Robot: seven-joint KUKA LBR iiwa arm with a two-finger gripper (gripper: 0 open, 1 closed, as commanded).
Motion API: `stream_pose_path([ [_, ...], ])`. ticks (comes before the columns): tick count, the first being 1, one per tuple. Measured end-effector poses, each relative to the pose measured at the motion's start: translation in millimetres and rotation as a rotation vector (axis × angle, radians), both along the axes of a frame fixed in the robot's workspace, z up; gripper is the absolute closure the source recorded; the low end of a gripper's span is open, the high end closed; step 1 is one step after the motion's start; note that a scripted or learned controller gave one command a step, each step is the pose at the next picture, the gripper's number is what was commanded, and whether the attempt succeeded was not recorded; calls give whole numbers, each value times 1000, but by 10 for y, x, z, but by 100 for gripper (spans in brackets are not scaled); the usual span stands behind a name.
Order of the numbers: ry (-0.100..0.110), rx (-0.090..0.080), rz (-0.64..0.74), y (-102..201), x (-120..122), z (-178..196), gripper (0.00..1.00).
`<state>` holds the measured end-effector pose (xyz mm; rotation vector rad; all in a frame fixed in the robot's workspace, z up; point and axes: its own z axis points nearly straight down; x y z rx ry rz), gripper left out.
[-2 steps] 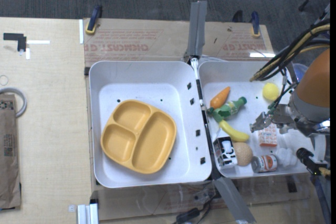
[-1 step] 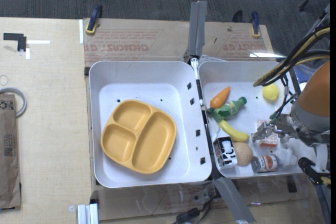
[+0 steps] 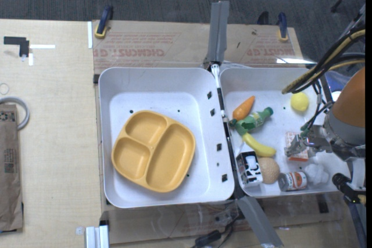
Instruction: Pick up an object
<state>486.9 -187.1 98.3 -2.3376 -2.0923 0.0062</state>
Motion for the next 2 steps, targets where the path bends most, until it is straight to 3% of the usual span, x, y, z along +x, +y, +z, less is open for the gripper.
stream_pose_path([
  [1,-1,1,144,221,-107,-82,100],
  [2,-1,-2,39,661,507,1002,100],
])
